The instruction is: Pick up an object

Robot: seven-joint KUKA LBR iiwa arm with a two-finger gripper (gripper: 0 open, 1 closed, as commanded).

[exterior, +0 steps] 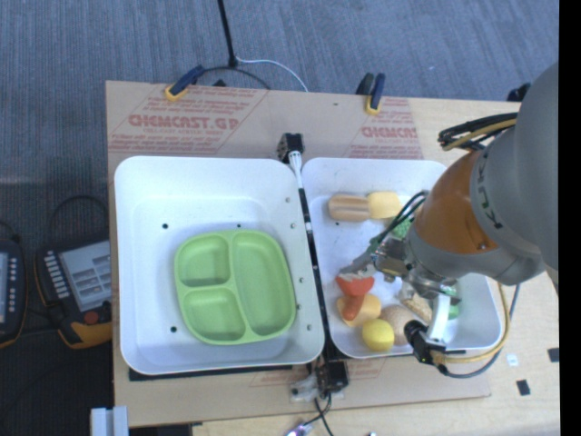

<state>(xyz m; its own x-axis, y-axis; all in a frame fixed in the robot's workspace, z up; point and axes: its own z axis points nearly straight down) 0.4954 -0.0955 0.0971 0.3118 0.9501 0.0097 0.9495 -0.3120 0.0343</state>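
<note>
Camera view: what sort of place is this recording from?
Probably a robotics lab bench: two white bins sit on a clamped board, toy food fills one bin, and loose cables cross carpet.

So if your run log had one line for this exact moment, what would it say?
arm: over right bin | gripper: low among toy foods, near red piece | grasp: unclear | left bin: green tray

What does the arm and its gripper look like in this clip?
The arm is bulky and rounded, grey, with an orange band above the wrist. Black, yellow and green cables run along it. The gripper is a small metallic assembly, partly hidden beneath the wrist.
</note>
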